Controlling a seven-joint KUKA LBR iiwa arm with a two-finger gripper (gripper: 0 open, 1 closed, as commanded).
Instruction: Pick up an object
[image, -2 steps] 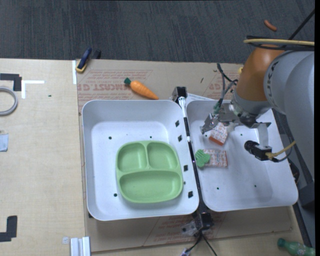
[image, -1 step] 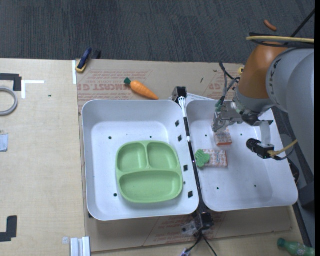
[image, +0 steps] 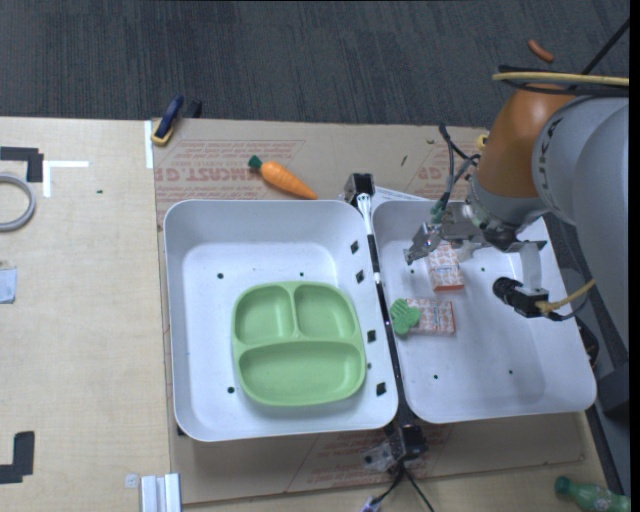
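In the right bin lie a small red-and-white box, a flat red-and-white packet and a green toy close to the bin's left wall. My gripper hangs over the upper left part of this bin, just up and left of the small box. I see nothing held in it. The arm's grey body and orange band reach in from the upper right.
The left bin holds a green divided plate. An orange toy carrot lies on the cardboard behind the bins. A black cable end hangs over the right bin. A blue clip sits at the back left.
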